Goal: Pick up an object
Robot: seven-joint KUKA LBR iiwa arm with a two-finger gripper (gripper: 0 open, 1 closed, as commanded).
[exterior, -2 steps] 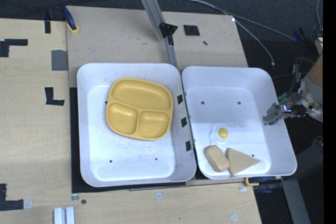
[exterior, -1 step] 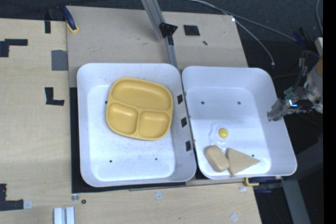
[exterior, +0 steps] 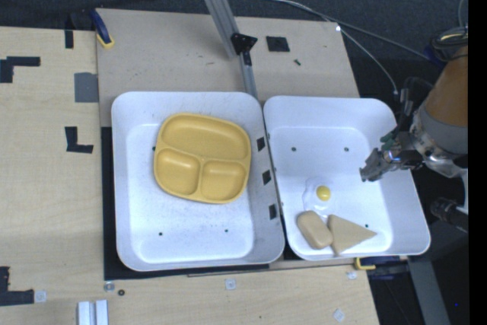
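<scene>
Left bin (exterior: 129, 186): I see a yellow divided plate (exterior: 202, 157) lying flat in its upper half, nearer the wall shared with the other bin. I judge it stiff, light plastic, smooth and wide; the raised rim is the only sensible hold.

Right bin (exterior: 342, 112): three small items sit toward its lower edge.

Fried egg toy (exterior: 319, 195): white with a yellow yolk, apart from the walls. I judge it thin, flat and hard to pinch.

Bread roll (exterior: 313, 229): tan and rounded, touching the wedge. Likely light and slightly yielding; I would take it across its narrow width.

Tan wedge (exterior: 349, 233): just beside the lower right corner. The sloped faces may slip.

Gripper (exterior: 374, 166): above the right wall; I cannot tell its opening, and nothing shows in it.

Writing: no label or brand I can read.
</scene>
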